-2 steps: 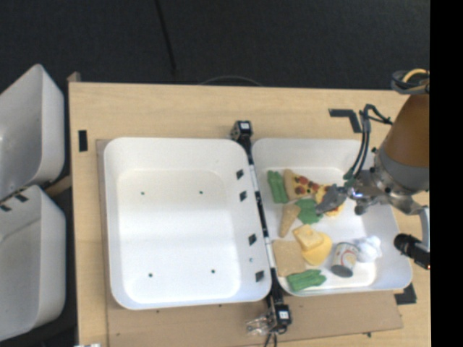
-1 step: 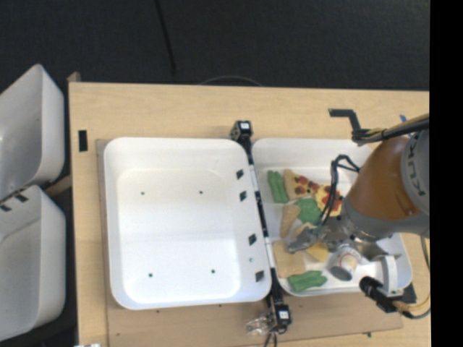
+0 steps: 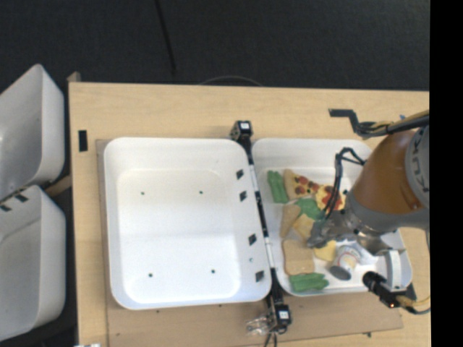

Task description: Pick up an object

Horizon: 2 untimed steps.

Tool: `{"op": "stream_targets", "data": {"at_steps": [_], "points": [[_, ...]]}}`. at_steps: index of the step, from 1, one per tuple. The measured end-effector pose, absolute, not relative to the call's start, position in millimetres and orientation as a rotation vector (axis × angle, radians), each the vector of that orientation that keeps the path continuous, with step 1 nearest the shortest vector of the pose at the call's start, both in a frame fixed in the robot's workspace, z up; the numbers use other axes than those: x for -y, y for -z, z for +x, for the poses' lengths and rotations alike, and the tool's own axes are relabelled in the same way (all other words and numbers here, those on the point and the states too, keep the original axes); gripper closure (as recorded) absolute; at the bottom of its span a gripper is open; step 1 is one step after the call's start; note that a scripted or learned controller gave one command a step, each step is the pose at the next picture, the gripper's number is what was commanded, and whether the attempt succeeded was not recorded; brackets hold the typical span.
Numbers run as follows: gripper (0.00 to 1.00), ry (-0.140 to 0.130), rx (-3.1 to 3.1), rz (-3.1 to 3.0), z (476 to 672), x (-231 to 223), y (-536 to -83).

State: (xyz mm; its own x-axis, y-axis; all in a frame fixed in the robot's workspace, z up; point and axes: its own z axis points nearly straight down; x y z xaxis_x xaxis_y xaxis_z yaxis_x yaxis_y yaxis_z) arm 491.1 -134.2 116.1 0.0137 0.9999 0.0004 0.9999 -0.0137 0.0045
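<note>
The right bin (image 3: 318, 150) holds several small objects: a green strip (image 3: 277, 185), a pizza-like slice (image 3: 307, 188), a green lump (image 3: 312, 208), a tan piece (image 3: 292, 223), a tan slab (image 3: 296, 257), a green pod (image 3: 308, 283), a yellow bit (image 3: 327, 252) and a grey round piece (image 3: 346, 261). My gripper (image 3: 321, 236) reaches down into the middle of this pile, just below the green lump and above the yellow bit. The arm's orange band (image 3: 389, 179) hides the right part of the bin.
The left bin (image 3: 116, 194) sits beside the right one, with black clips (image 3: 255, 219) along the shared wall. Cables (image 3: 362, 125) run across the bench at the back right. White boxes (image 3: 25, 194) stand past the bench's left edge.
</note>
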Motion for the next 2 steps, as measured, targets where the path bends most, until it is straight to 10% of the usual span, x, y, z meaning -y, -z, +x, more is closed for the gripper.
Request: {"op": "stream_targets", "data": {"at_steps": [1,2], "points": [[1.0,-0.008,-2.194,2.241,492.0,135.3,-126.2],[0.0,-0.008,-2.186,2.249,491.9,135.2,-125.8]]}}
